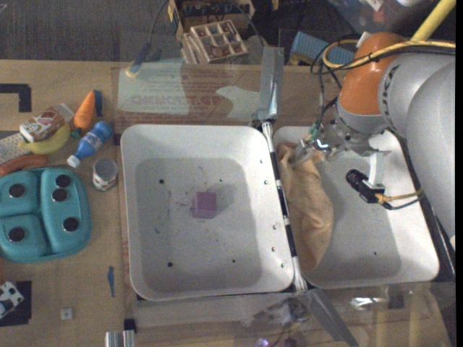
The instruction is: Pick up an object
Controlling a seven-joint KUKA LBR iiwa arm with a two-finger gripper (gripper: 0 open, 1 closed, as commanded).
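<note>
My gripper [317,146]: low over the upper left corner of the right bin [405,266]. It is small and blurred here, so I cannot tell whether it is released or clenched.
Tan cloth [309,204]: a crumpled strip lying along the right bin's left wall. Its top end reaches right up to my gripper, but I cannot tell whether the two touch.
Purple block [205,204]: lies flat near the middle of the left bin [145,150], well apart from my gripper. Its edges are soft and its colour is faint.
Dark specks: scattered over the left bin's floor, too small to name.
My arm [427,92]: covers the right bin's upper right corner.
Cut off: the teal tray [43,215] on the surface runs out of the view's left edge, and so does a black-and-white patterned piece [9,298] at the lower left.
Half hidden: a banana [49,144] lies under a red-and-white packet [45,123].
Writing: the packet, the blue bottle [90,144] and the small can [105,173] carry labels, none of them readable.
Clear sheet [188,89]: lies above the left bin and shows pale marks that I cannot read.
</note>
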